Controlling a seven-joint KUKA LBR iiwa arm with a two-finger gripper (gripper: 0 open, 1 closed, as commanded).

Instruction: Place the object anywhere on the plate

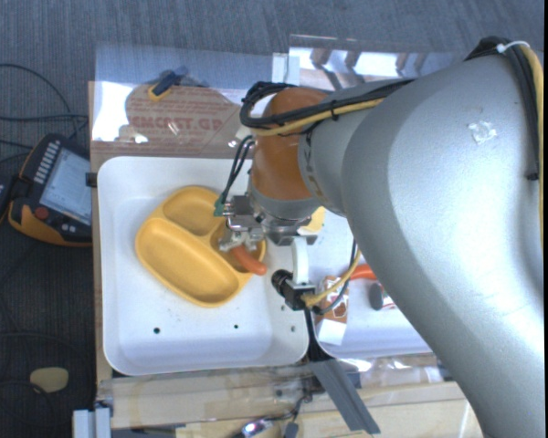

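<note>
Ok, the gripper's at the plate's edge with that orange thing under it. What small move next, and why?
Probably nudge left, further over the plate. The gripper sits at the plate's right rim, and the orange object lies right at that rim beside the bin floor, so a release here might land it off the plate.

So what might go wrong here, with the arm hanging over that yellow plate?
1. The orange object sits right at the yellow plate's right rim under the gripper; released there, it may roll off into the white bin.
2. The arm hides the spot from the camera, so a miss could go unnoticed.
</note>
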